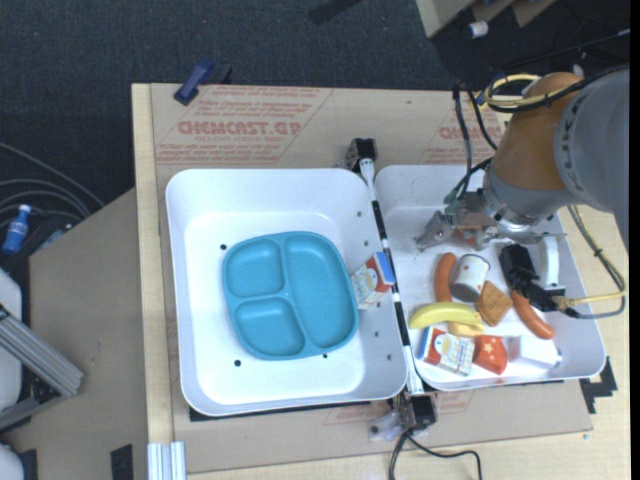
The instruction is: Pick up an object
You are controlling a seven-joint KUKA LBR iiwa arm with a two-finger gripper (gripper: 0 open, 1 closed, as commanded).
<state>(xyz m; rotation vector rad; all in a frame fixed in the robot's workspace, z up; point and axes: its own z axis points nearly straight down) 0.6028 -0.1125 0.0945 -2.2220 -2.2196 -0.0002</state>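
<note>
My gripper [447, 226] hangs low over the far left part of the right bin [410, 193], below the grey wrist with its orange band. Just in front of it lie an orange sausage [444, 276] and a silver can [468, 278]. Closer to the front are a yellow banana [447, 315], a brown cracker [492, 303] and a red hot dog [531, 314]. A red and white carton [446, 350] and a red block [491, 353] lie at the front wall. Nothing shows between the gripper and these things.
The left bin [200, 218] holds a blue divided plate [290, 293]. A small printed packet [371, 280] leans at the divider between the bins. A blue clip [193, 83] lies on the board's far edge.
</note>
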